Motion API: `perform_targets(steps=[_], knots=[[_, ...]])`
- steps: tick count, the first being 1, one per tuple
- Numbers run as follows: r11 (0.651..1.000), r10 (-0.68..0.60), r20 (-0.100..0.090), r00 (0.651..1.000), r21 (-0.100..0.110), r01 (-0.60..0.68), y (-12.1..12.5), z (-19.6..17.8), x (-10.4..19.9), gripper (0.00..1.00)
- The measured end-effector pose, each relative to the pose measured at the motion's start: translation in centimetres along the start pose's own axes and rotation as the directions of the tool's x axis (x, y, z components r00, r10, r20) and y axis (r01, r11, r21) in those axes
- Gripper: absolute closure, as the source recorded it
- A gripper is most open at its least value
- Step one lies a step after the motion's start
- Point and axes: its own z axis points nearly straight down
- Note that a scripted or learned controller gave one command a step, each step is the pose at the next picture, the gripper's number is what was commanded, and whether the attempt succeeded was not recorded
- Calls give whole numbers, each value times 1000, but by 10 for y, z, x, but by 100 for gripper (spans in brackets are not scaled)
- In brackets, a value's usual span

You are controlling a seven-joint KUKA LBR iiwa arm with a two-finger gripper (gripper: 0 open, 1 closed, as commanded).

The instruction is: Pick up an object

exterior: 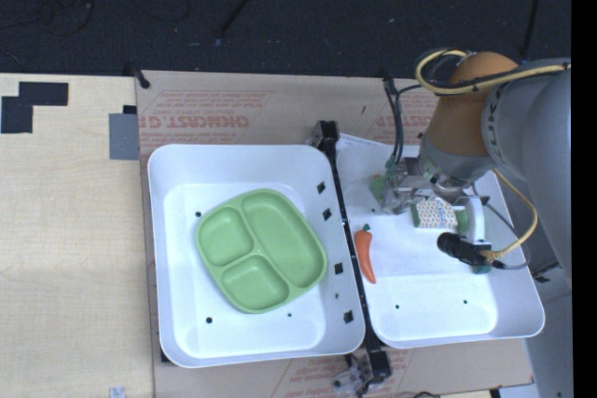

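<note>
1. The pick is not done, as far as the view shows. Nothing is seen lifted, and no object is seen between the fingers. The arm (522, 126) reaches over the right bin (448, 312), with the gripper (410, 191) low near that bin's far left part.
2. Whether the jaws are released or clenched cannot be told; the wrist and cabling hide them.
3. The likeliest target, judging by closeness, is a small speckled item (433, 214) just beside the gripper, with a green bit (378, 188) on the gripper's other side. Both are too small to name.
4. A carrot (365, 254) lies in the right bin against its left wall, near the divider. Its long axis runs roughly along that wall, green top toward the far end, tip toward the near end.
5. A green plate (261, 249) with three sections lies in the left bin (177, 312), well apart from the gripper.
6. Left to do: close on one thing and raise it clear.
</note>
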Motion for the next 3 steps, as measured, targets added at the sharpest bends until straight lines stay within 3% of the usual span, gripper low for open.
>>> perform_targets(steps=[2, 3], knots=[[1000, -6, 1, 1000, -7, 6, 1, -114, 2, 100], [1000, -9, -1, 1000, -2, 9, -8, -123, 50, 100]])
